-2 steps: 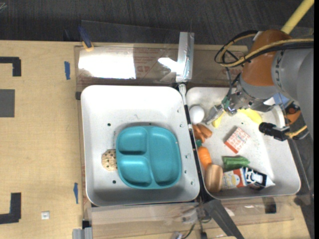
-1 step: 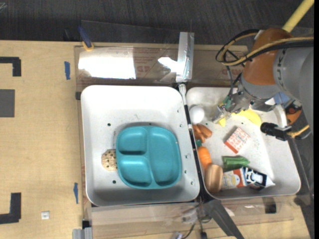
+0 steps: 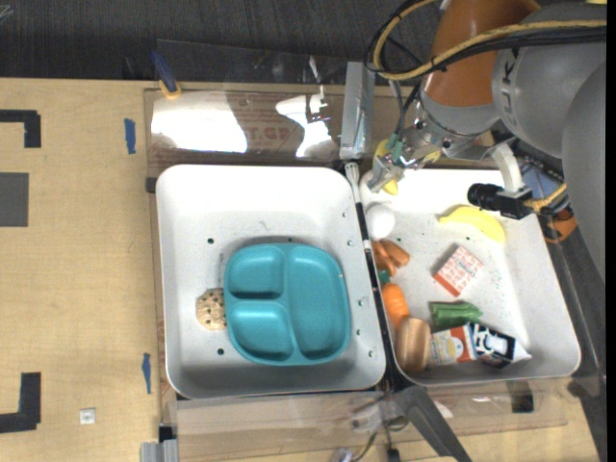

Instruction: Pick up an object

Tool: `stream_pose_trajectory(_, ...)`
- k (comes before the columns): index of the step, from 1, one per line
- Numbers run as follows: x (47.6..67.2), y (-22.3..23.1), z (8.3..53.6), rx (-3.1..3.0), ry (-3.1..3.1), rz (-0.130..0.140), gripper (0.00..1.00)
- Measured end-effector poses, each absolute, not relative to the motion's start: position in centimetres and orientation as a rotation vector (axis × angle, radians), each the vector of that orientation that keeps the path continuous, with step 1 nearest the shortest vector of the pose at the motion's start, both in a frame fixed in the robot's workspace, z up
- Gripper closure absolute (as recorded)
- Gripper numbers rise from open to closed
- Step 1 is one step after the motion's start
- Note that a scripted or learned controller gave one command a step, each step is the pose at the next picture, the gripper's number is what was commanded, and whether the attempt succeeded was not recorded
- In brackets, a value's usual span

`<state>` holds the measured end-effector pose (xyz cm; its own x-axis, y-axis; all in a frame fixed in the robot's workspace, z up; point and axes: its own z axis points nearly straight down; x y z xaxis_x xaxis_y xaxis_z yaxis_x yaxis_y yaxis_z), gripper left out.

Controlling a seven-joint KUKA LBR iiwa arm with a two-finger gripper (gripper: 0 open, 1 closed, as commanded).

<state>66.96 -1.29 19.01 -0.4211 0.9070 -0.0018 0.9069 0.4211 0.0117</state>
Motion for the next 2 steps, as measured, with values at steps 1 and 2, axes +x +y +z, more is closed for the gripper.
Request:
stream_pose_trajectory(1,64.4,1.0,21.1,1.456,2.783,0.002,1.00)
stream_pose_trajectory(2,63.0,3.1,18.3,1.748,2.614,-0.002,1.00)
